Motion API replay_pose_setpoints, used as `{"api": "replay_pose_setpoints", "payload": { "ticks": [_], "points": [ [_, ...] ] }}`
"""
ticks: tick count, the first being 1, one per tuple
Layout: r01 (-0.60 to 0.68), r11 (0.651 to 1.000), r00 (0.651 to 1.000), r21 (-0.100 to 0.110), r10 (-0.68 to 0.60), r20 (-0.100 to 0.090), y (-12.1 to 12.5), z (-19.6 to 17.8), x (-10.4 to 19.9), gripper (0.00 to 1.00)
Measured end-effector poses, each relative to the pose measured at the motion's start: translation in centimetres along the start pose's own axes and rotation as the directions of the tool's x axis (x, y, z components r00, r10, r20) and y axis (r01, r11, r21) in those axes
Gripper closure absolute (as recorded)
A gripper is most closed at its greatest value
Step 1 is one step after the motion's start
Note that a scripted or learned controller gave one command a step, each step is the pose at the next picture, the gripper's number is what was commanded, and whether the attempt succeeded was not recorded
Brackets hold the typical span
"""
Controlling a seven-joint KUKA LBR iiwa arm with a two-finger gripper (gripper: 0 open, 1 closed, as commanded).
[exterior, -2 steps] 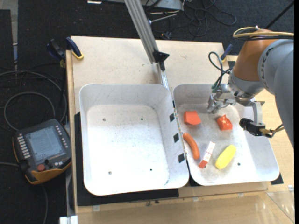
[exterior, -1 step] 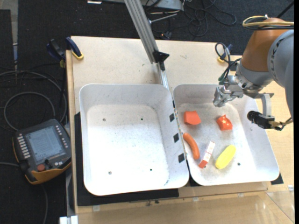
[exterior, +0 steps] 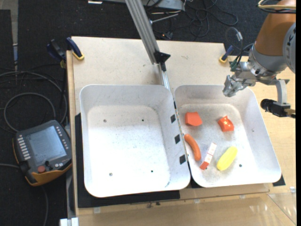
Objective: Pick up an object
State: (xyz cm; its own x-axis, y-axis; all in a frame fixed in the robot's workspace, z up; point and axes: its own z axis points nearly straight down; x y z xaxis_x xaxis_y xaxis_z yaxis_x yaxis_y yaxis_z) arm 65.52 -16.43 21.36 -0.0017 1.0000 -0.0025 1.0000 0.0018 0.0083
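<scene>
**Objects in the right bin, none yet picked**

Objects for picking are gathered in the right bin (exterior: 263, 126). Nearest the camera lie a yellow lemon-shaped toy (exterior: 226, 158) and a small white-and-red packet (exterior: 209, 155), both with long axes slanted up to the right. A sausage-like orange piece (exterior: 193, 146) is set close to the bin's left wall, its long axis running from upper left to lower right; it is judged light and stiff, best pinched across its narrow middle. Farther back sit an orange block (exterior: 193, 119) and a red lump (exterior: 225, 124). Farthest, the gripper (exterior: 230, 89) hangs over the bin's back rim, nothing between its tips; its spread cannot be told.
</scene>
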Motion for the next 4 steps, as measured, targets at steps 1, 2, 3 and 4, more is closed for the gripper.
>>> {"api": "replay_pose_setpoints", "payload": {
  "ticks": [1,2,3,4],
  "points": [
    [0.0,1.0,1.0,0.003,0.0,-0.001,0.1,-2.6,0.0,1.0],
    [0.007,1.0,1.0,0.006,-0.007,-0.004,0.7,-3.2,5.5,1.0],
    [0.006,1.0,1.0,0.009,-0.006,-0.004,0.5,-3.5,10.0,1.0],
    [0.006,1.0,1.0,0.01,-0.006,-0.004,0.0,-2.4,14.6,1.0]
  ]
}}
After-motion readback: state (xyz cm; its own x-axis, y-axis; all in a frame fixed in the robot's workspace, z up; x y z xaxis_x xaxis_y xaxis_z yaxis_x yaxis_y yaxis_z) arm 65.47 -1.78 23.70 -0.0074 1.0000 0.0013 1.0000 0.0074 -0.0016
